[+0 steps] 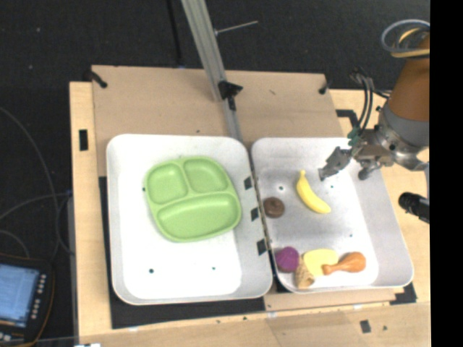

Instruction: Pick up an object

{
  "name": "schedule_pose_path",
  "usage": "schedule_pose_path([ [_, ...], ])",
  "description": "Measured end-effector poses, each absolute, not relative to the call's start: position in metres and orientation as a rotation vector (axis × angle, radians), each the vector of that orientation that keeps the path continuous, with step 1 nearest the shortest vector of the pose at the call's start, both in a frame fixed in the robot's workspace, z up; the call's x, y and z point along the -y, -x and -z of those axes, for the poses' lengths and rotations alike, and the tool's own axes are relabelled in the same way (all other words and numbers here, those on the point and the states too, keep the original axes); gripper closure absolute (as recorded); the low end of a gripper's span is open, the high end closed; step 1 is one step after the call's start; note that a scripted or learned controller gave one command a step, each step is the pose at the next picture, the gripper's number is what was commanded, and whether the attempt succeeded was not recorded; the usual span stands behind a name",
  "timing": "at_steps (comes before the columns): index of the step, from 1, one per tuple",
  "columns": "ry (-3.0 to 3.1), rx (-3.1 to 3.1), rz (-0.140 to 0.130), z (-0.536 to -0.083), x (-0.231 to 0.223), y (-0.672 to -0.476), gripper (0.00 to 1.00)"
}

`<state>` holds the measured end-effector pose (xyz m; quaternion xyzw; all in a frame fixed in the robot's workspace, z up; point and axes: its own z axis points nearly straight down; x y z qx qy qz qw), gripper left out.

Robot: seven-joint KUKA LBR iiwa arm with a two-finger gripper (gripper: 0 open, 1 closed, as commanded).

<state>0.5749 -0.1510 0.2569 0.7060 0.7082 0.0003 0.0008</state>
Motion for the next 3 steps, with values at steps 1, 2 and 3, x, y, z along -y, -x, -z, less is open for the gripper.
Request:
schedule_pose_path([
  [1, -2.218, -2.223, -0.002, -0.257, 0.151, -0.575, 0.00],
  [2, -2.224, -2.224, 0.006, -0.195, 0.148, -0.569, 0.00],
  [3, -2.225, -2.223, 0.006, -0.133, 0.144, -0.568, 0.00],
])
